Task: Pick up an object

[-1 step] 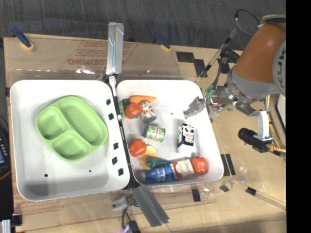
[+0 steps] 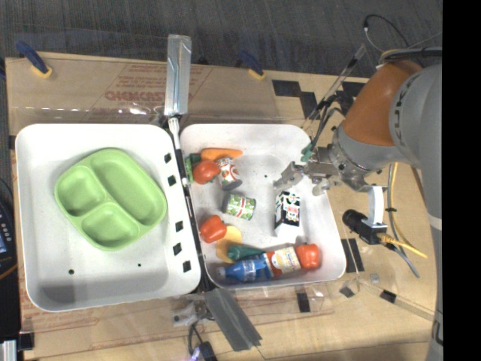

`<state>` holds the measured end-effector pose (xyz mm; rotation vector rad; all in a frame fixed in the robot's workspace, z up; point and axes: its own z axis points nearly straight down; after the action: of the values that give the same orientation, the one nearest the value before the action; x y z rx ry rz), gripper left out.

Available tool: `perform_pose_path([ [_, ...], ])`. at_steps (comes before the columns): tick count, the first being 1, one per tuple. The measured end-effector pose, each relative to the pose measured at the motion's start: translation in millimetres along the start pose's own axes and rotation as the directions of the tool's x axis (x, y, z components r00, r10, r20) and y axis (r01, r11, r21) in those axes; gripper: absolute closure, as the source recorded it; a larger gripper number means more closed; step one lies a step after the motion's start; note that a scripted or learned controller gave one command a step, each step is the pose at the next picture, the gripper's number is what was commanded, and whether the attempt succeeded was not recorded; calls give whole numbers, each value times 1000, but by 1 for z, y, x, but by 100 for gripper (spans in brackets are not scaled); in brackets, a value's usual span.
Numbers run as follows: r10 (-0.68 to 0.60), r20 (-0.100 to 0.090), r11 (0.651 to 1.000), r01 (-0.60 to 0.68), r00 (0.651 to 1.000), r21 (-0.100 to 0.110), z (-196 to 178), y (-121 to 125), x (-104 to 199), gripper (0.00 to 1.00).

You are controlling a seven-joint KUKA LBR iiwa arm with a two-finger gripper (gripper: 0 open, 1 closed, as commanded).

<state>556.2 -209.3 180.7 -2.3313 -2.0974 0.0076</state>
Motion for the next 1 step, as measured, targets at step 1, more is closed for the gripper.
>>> perform_pose_path([
  [1, 34, 0, 999, -34, 999, -3, 31, -18, 2, 0],
])
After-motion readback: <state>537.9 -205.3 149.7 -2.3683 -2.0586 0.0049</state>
